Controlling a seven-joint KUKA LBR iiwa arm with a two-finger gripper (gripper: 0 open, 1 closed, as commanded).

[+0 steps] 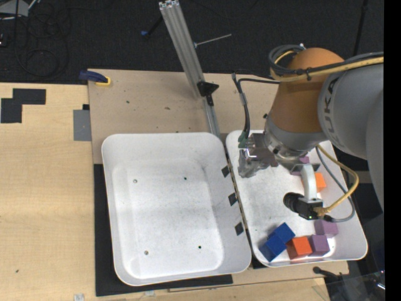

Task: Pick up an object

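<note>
Camera view looks down at a slant on a light wooden bench (44, 187) that carries two shallow white bins side by side, set on a dark mat. Left bin (164, 205) has a speckled white floor with a few tiny dark dots. Right bin (257, 227) holds the blocks: a blue block (277, 241) lies near its front edge, at about seven o'clock from the bin's middle, with an orange block (300, 247) just beside it on the right and a pale purple block (320, 244) touching that one. Another purple block (326, 228) sits just behind them, and a second orange piece (320, 181) peeks out at about three o'clock, partly hidden by the arm.

From the right, the grey arm (357, 105) with its orange band reaches in over the right bin. Its gripper (249, 162) hangs over the bin's back left corner, at about eleven o'clock, near the divider between the bins and well apart from the blue block. I cannot tell how the tool is set, and no block can be seen in it.

A slanted metal rail (185, 49) rises from behind the bins toward twelve o'clock. Dark carpet (94, 24) with loose cables covers the floor beyond the bench. Black and grey patches mark the wooden surface at nine to ten o'clock, and a small blue and yellow clamp (95, 77) sits at the board's back left corner.
</note>
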